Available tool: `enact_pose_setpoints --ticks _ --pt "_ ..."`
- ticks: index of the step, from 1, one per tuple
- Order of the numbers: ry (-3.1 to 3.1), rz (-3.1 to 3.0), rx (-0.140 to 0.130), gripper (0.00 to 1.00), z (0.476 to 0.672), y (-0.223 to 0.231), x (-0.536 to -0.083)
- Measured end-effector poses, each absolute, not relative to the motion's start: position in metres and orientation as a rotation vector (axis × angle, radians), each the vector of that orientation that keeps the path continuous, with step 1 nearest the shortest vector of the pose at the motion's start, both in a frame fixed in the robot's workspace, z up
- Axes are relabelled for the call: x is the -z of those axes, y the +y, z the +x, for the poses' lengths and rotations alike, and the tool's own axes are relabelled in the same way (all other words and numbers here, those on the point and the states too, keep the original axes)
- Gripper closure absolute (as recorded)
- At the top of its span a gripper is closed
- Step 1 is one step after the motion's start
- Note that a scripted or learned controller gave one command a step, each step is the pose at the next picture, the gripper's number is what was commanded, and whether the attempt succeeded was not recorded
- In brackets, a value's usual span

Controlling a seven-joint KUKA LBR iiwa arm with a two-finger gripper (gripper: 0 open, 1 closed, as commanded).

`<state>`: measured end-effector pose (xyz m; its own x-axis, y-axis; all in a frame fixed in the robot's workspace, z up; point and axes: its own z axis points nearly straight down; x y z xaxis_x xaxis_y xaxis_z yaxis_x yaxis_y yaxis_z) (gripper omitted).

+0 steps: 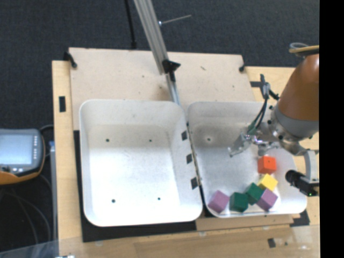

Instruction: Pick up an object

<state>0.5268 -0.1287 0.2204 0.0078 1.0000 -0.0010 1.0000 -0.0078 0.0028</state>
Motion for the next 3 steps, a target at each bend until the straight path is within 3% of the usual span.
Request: enact_pose_setpoints --ticks 1,2,3 --pt "2.231 2.213 -0.005 0.00 0.487 -0.064 -0.245" --pt "2.226 2.215 -0.001 0.00 0.514 -0.060 -0.240" --pt "2.229 2.214 -0.003 0.00 0.501 -0.027 -0.245"
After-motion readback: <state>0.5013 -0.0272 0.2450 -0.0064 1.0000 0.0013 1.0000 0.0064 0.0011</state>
